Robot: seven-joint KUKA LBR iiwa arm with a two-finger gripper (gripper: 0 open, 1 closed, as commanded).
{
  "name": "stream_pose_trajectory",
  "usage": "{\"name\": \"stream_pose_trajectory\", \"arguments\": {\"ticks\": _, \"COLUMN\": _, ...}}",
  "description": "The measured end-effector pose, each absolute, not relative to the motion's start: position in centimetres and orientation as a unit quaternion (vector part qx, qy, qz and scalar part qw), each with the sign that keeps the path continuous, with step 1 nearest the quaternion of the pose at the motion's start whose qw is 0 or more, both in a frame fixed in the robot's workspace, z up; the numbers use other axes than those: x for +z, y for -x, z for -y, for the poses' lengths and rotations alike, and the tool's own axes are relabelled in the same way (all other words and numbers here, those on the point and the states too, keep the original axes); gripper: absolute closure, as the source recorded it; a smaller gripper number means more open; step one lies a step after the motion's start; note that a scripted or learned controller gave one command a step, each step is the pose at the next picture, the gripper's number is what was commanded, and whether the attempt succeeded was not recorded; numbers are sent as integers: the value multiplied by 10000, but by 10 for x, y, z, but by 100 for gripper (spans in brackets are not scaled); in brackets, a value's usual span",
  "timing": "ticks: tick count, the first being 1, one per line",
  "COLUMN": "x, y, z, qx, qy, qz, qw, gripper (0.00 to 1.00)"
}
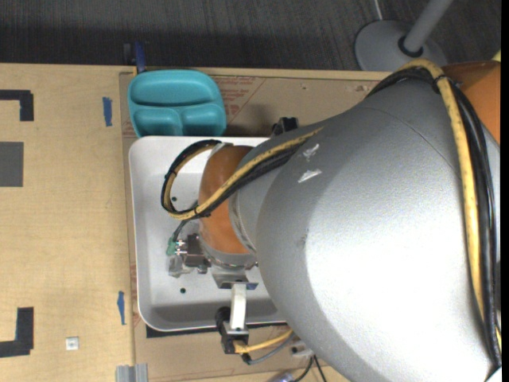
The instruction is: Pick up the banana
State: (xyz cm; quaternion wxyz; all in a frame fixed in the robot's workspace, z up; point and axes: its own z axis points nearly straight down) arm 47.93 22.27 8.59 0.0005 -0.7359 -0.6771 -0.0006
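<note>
The arm [374, 237] reaches over the white bin [147, 237], its grey bulk and orange band [219, 205] covering most of the bin's floor, with the wrist tilted down toward the bin's near-left part. The gripper [187, 257] sits low by that left wall. Whether it is open or closed, or has hold of anything, I cannot tell. The banana's place cannot be made out either. The likely trouble is a blind grasp that closes on nothing, or a bump against the bin wall. A teal tray [176, 102] lies just beyond the bin on the surface [64, 213].
</note>
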Motion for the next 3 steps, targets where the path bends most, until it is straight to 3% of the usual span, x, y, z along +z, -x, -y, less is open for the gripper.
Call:
{"name": "stream_pose_trajectory", "arguments": {"ticks": 1, "x": 86, "y": -543, "z": -225, "qx": -15, "qy": 8488, "qz": 5287, "qw": -3, "gripper": 0}}
{"name": "stream_pose_trajectory", "arguments": {"ticks": 2, "x": 87, "y": -524, "z": -224, "qx": -20, "qy": 7136, "qz": 7005, "qw": -10, "gripper": 0}}
{"name": "stream_pose_trajectory", "arguments": {"ticks": 3, "x": 186, "y": -479, "z": -133, "qx": 5, "qy": 7403, "qz": 6723, "qw": 3, "gripper": 0}}
